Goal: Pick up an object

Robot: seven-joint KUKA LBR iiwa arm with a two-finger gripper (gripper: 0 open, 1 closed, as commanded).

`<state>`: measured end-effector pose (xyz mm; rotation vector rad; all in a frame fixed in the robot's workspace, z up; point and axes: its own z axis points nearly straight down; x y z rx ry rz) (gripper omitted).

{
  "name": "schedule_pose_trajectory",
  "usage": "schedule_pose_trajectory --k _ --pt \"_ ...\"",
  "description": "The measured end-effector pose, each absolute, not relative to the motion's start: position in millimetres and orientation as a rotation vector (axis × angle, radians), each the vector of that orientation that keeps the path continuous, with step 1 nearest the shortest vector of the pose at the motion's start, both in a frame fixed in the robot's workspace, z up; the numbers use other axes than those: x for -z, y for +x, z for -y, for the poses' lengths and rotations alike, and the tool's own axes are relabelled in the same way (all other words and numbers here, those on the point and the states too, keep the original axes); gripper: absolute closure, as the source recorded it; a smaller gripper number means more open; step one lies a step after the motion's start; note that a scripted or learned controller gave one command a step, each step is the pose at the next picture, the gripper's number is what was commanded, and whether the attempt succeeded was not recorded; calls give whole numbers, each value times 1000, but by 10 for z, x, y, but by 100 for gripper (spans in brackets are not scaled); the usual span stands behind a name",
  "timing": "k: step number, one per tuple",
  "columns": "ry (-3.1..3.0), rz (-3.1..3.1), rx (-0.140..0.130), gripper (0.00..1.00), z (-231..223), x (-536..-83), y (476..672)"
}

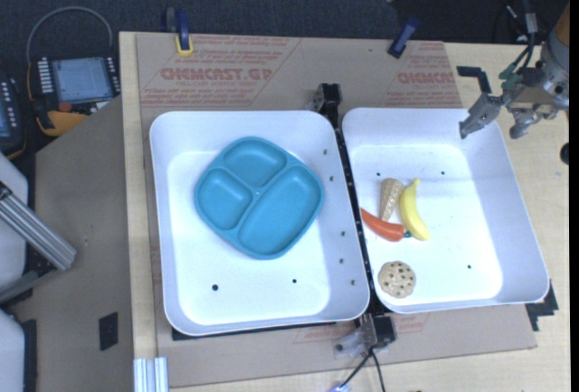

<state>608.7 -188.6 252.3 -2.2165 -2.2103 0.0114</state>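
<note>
**Two white bins on a tabletop, with the tool open above the right bin's far corner**

Seen from above at a slant, a tabletop (271, 73) covered with brown printed board carries two shallow white bins side by side.

The left bin (181, 291) holds one thing: a blue plastic plate (259, 197) divided into three compartments, lying flat near the bin's middle and turned at an angle to the bin's walls.

The right bin (488, 272) holds four small toy foods, grouped toward its left side. A yellow banana (413, 209) lies lengthwise, and just beside it on the left is a tan ice-cream cone (390, 196). A red-orange chili pepper (382, 225) lies slantwise below the cone, its end close to the lower part of the banana; whether they touch cannot be told. A round chocolate-chip cookie (396, 278) sits apart from the other three, nearer the front wall of the bin.

The tool (496, 120) hangs over the far right corner of the right bin, at the end of the arm reaching in from the right. Its two fingers are spread apart with nothing between them. It is well apart from the four foods.

At the far edge of the tabletop are two clamps: one with a yellow jaw (184, 39) above the left bin, one blue (402, 38) above the right bin.
</note>
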Motion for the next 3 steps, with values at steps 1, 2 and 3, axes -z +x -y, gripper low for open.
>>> schedule_pose_trajectory --k 1,2,3 --pt "-2221 2221 -1 0 1880 -2594 6111" --pt "-2218 2218 -5 0 1866 -2163 6143" --pt "-2218 2215 -6 0 1918 -1586 6054"
